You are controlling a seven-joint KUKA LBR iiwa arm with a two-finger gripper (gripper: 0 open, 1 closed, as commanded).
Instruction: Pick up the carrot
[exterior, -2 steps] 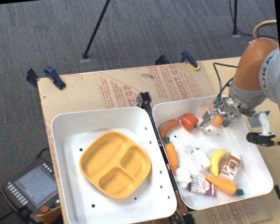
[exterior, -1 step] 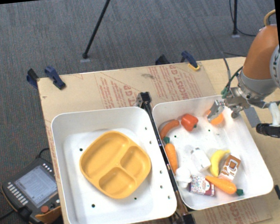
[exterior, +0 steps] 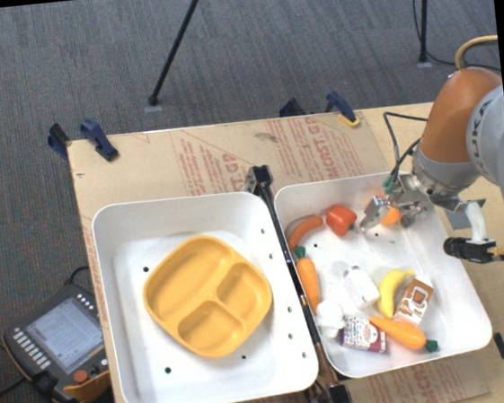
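Two carrots lie in the right bin (exterior: 467,307). One carrot (exterior: 308,280) rests along the bin's left wall, its green top pointing to the far side. The other carrot (exterior: 398,333) lies near the front edge, its green end pointing right. My gripper (exterior: 381,218) hovers over the far part of the right bin, right of a red-orange pepper (exterior: 341,219) and well apart from both carrots. A small orange patch (exterior: 391,216) shows at the gripper; what it is stays unclear.
The right bin also holds a sausage (exterior: 302,229), a banana (exterior: 391,290), a brown carton (exterior: 413,300), a purple packet (exterior: 362,334) and white pieces (exterior: 361,285). In the left bin (exterior: 114,257) lies a yellow divided plate (exterior: 209,296).
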